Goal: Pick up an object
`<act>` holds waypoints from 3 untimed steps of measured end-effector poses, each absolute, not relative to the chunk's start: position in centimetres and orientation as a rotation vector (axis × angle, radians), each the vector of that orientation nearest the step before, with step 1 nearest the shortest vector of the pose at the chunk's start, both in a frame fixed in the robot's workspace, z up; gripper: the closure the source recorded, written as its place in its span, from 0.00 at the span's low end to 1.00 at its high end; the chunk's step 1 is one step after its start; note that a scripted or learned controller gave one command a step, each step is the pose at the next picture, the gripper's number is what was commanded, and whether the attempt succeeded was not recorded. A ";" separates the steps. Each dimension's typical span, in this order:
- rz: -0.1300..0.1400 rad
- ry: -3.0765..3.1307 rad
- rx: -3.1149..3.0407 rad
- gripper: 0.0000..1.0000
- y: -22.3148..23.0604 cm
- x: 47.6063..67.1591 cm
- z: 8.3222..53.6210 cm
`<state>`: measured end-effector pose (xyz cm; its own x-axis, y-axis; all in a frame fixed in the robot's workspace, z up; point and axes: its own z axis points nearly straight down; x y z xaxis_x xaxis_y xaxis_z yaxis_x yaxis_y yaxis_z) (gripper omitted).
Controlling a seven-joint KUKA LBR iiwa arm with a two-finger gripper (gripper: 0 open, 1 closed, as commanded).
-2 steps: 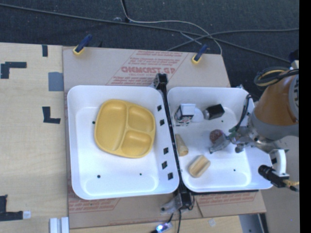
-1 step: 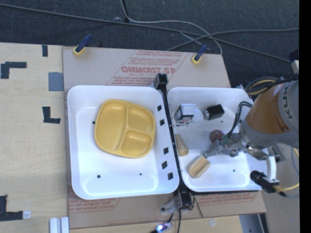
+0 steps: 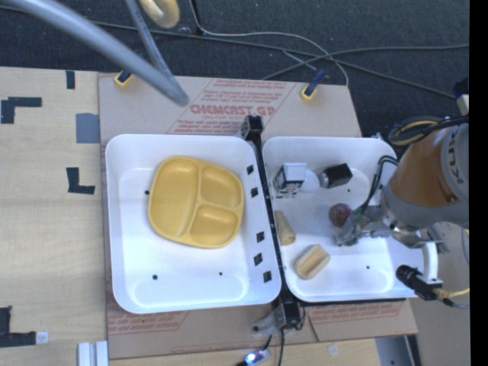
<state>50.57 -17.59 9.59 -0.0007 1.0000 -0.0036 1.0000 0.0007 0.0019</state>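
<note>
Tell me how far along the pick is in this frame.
Done: the arm has reached into the right white bin, and the tool sits low beside the small dark red round object. In hand: nothing visibly lifted. The tan oblong block, black-and-white box and small black block lie on the bin floor. Left: grasping and raising one object.

Both bins look like glossy white plastic: left bin (image 3: pixel 122 204), right bin (image 3: pixel 366 147). Yellow divided tray (image 3: pixel 196 202), far side from the gripper (image 3: pixel 347 233): smooth plastic, satin sheen. Tan block (image 3: pixel 312 261) just beside the gripper: matt, looks like foam or wood, can't tell. Dark red ball (image 3: pixel 339 214) at the gripper: dull finish. Base sheet (image 3: pixel 229 105): matt printed cardboard. Bench (image 3: pixel 46 227): pale wood-grain.
</note>
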 end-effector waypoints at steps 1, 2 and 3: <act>0.000 2.222 2.220 1.00 -17.4 50.1 13.9; 0.002 2.221 2.218 1.00 -16.9 49.5 19.7; 0.002 2.221 2.217 1.00 -17.4 50.0 25.7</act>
